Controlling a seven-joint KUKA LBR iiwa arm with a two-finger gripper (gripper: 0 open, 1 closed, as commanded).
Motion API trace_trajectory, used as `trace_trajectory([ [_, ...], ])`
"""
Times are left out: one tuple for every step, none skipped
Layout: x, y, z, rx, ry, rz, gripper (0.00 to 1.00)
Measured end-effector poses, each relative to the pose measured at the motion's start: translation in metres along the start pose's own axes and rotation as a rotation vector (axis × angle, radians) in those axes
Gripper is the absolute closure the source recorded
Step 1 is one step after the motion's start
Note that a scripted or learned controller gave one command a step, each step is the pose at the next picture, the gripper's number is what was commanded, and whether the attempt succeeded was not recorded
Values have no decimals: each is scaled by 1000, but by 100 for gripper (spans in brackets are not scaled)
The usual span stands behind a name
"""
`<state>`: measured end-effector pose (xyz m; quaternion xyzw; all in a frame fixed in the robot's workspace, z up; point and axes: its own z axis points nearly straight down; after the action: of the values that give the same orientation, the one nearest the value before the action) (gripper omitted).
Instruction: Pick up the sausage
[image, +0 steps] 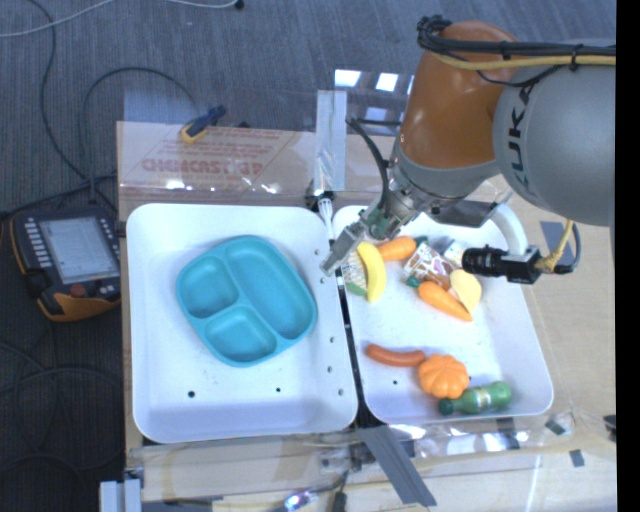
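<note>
One sausage (394, 354) lies loose in the right bin (520, 340).
The end effector (348, 250) hovers apart above, beside a banana (372, 272); its opening is unclear.

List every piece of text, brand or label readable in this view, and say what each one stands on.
"KU": large dark letters on the grey arm housing at top right, the rest cut off by the frame edge.
Red print on the flat brown cardboard sheet behind the left bin: blurred, not readable.
Screen of the black and orange handheld pendant at left: too small to read.
Small printed carton in the right bin: markings too blurred to read.
</note>
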<state>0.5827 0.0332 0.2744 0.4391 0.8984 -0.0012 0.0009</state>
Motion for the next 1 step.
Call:
trace_trajectory([
  [59, 12, -38, -2, 1, -39, 0],
])
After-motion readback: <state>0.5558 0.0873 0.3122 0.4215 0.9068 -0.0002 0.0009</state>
